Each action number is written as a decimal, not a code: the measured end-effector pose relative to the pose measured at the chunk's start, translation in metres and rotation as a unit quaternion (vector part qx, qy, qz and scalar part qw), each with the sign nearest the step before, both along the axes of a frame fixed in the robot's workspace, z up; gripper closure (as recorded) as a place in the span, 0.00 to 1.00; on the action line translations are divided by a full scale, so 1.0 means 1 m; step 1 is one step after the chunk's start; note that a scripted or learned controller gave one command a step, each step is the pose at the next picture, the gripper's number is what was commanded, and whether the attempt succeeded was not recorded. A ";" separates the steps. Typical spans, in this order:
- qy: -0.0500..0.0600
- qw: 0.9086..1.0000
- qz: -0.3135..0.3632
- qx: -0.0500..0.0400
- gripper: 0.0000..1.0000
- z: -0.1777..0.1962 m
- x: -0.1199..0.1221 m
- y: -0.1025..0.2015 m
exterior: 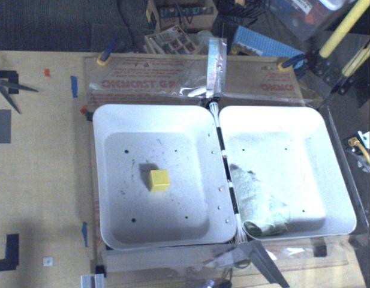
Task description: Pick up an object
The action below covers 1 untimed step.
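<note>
A small yellow cube (pixel 159 180) lies near the middle of the left white bin (pixel 113 125), standing free on the scuffed floor. In the right white bin (pixel 304 128), a crumpled grey-white cloth roll (pixel 258 206) rests against the left wall and reaches down to the front corner.
Clear plastic sheeting and cardboard (pixel 149 80) lie behind the bins. A metal strip (pixel 216 68) stands upright at the back between them. Blue clamps (pixel 108 50) hold the sheet. Yellow bars (pixel 346 23) cross the upper right. Wooden bench (pixel 35 179) stretches to the left.
</note>
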<state>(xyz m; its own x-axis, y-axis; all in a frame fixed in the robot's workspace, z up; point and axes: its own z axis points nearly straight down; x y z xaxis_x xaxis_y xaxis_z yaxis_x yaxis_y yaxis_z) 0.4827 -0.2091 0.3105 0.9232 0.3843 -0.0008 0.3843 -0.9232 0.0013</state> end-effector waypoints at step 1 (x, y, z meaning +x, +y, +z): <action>0.002 0.995 -0.097 0.003 1.00 -0.216 -0.004 -0.012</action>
<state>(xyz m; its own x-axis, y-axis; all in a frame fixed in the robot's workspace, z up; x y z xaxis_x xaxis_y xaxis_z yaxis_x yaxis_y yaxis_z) 0.4790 -0.2213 0.0943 0.9799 0.1993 -0.0019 0.1993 -0.9799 -0.0057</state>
